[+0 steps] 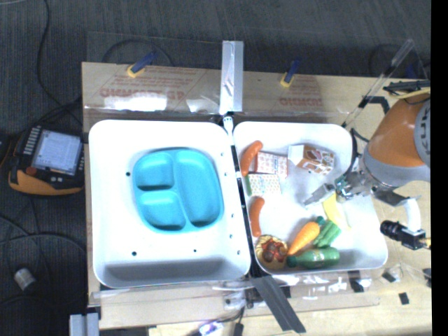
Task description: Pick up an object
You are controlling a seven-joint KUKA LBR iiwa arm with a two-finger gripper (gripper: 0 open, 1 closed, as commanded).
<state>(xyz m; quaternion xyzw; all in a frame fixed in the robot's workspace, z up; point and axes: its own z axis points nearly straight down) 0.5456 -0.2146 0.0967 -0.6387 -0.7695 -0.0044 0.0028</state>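
The right white bin [364, 254] holds several toy foods. Two orange sausages lie at its left, one [250, 155] at the back and one [256, 214] lower down. A red-and-white box [271, 163] and a green-patterned box [264, 184] sit between them. A brown-and-white box [316, 159] lies at the back. A carrot [303, 236], a green cucumber [315, 257] and a yellow piece [337, 213] are near the front. My gripper [320, 194] hangs low over the bin's middle right, just above the yellow piece and below the brown-and-white box.
The left white bin [112, 257] holds a blue divided plate [175, 187]. A round brownish food piece [271, 249] sits in the right bin's front left corner. The arm's orange band [395, 142] rises over the right bin's right wall. Cables and a handheld device [52, 156] lie off the bench at left.
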